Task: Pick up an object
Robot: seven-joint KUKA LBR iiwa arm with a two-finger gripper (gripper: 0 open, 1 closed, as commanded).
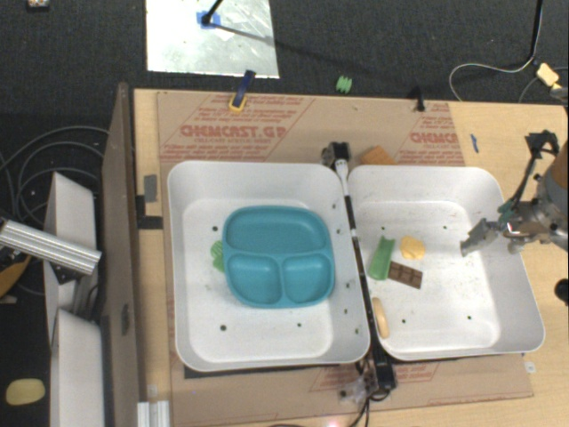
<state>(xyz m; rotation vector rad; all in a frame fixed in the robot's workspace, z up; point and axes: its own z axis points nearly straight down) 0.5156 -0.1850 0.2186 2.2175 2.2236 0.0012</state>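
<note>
The right bin point(480, 327) holds a green wedge-shaped piece point(381, 258), a small yellow block point(412, 247), a brown chocolate-like bar point(405, 276) and a pale oblong piece point(380, 318) near its left wall. My gripper point(480, 236) hangs over the right side of this bin, well to the right of those objects. Nothing shows between its fingers. The arm enters from the right edge.
The left bin point(196, 327) carries a teal divided tray point(277, 254) with a small green thing point(217, 254) peeking out at its left side. A black divider point(354, 238) runs between the bins. An orange item point(377, 156) lies behind the bins on the cardboard.
</note>
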